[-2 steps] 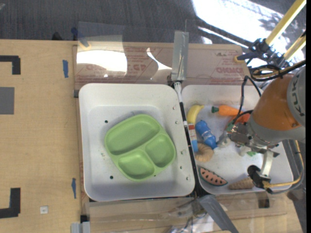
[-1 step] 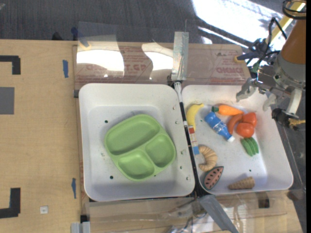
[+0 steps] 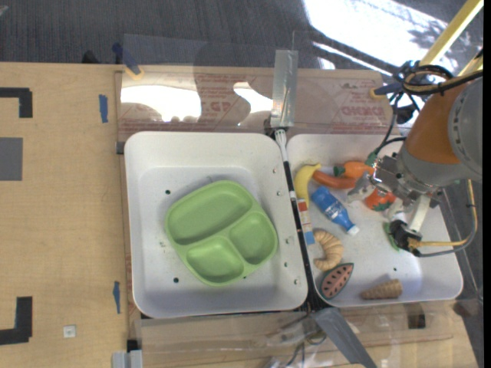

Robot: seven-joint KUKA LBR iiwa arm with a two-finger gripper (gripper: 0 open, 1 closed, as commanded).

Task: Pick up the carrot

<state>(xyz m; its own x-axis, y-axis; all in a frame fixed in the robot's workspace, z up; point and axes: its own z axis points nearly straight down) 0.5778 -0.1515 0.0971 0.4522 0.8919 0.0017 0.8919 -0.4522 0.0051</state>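
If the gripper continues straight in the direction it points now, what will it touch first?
Probably the orange carrot: the gripper points toward the view's left, its tip right beside it. The yellow banana lies beyond. Depth is unclear, so it might pass above.

A pale tan wooden table [image 3: 61, 205] fills the left side, marked with black tape corners [image 3: 21, 102] and short blue tape strips [image 3: 103, 107]. Beyond its far edge lies a dark grey ribbed floor [image 3: 153, 10], where a bright patch of daylight [image 3: 368, 14] falls at upper right. A clear plastic panel [image 3: 199, 94] with red lettering stands along the back, catching glare.
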